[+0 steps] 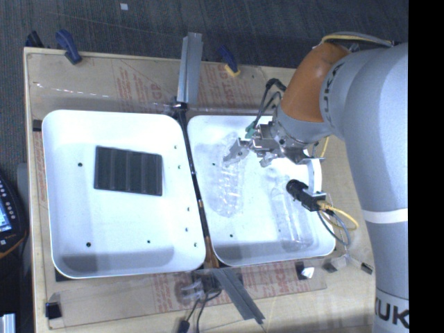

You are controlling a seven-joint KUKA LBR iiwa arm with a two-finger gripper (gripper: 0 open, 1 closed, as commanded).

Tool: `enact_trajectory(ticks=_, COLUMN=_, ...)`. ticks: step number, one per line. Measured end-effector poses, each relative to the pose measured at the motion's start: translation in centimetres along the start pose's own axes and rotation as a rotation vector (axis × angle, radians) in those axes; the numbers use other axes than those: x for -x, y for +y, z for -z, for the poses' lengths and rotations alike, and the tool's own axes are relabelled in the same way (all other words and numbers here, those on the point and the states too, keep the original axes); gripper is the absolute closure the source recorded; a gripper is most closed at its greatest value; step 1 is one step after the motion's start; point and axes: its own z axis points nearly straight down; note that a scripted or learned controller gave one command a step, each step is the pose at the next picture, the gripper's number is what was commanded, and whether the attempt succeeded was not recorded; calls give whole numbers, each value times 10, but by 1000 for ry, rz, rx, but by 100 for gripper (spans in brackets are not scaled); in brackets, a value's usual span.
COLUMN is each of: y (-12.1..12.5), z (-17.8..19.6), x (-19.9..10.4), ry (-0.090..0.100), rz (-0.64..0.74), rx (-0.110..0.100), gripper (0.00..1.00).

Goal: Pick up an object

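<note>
Position: fixed above the table [104, 75]
Facing: down at a slant
Range: both white bins [62, 186] in frame

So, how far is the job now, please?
Done: the arm has reached over the right bin. In hand: the tool sits above a clear plastic item; nothing visible in its grip. Left: grasping and lifting. The dark ribbed block lies untouched in the left bin.

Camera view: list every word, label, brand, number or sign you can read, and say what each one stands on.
"KU", white letters cut off by the picture's bottom edge, on the grey KUKA robot arm at lower right.
Faint reddish print on the pale wooden bench top around the two shallow white plastic bins: too faint to read.
Blue-lit screen at the left edge: too small to read.
</note>
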Motion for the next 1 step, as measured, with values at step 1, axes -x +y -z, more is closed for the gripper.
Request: enact_trajectory(ticks=1, y=-9, z=-64, x=-6, ry=0, rz=-4, rx=-3, gripper=0)
